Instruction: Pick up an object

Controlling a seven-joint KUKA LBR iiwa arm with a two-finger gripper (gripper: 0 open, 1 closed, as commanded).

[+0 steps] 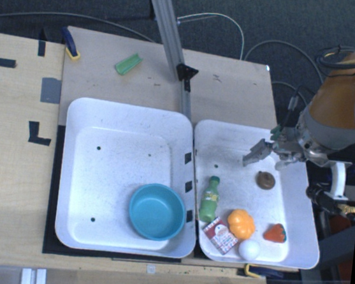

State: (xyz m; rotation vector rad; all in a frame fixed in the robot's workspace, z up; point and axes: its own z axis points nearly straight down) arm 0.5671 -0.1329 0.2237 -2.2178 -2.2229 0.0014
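Nearest the bottom edge of the frame, in the right bin (300, 185), a white ball (249, 249) lies against the lower rim, touching the orange fruit (241, 223) just above it. Left of the ball sits a red-and-white packet (220, 235), and to the right, near the bin's lower right corner, a small red object (275, 233). A green bottle (209, 200) lies lengthwise near the bin's left wall, its cap toward the top of the frame. In the left bin (102, 129), a blue bowl (157, 211) stands upright at the lower right corner.

Higher in the right bin, a small brown object (264, 180) rests alone on the floor, apart from the cluster below it. Just above it hangs the gripper (262, 156), reaching in from the right of the frame; its fingers (253, 156) look released and spread, with nothing between them, and they do not touch the brown object.

Behind the bins, on the counter (235, 87), a grey pole (169, 28) slants toward the top of the frame. In the upper left lie a green block (128, 64) and a blue-and-yellow clamp (70, 44).
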